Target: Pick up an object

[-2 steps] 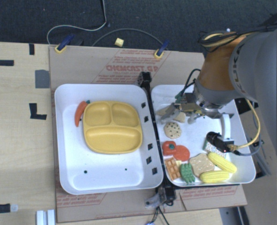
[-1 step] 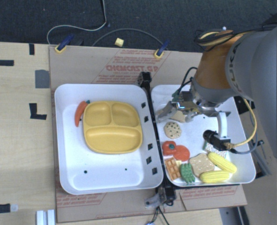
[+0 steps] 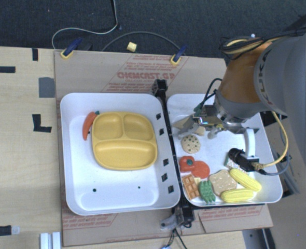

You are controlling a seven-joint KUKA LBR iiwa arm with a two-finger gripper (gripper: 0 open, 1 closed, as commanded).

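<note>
Counter [image 3: 18, 154]: pale wood, bearing a cardboard sheet [image 3: 137, 71] with two white bins side by side on it.

Left bin [image 3: 72, 191]:
- One yellow divided plate [image 3: 124, 140], lying flat in the middle, nearer the far edge.
- One orange carrot [image 3: 88, 124], just beside the plate's left rim, close to the bin's left edge.

Right bin [image 3: 218, 150]:
- One round cookie [image 3: 191, 143], near the left edge, about halfway along it, lying on the bin floor.
- One red tomato [image 3: 193, 165], just nearer than the cookie.
- One waffle [image 3: 190, 186], at the near left corner.
- One green piece [image 3: 207, 191], touching the waffle's right side.
- One slice of bread [image 3: 223, 180], beside the green piece.
- Two yellow corn cobs [image 3: 245, 179], at the near right corner, touching the bread.

Arm [image 3: 246, 82]: grey and orange, reaching over the right bin's far half.

Tool [image 3: 199, 126]: low over the far left part of the right bin, just beyond the cookie and apart from it. I cannot tell whether it is open or closed; nothing is seen in its grip.
</note>
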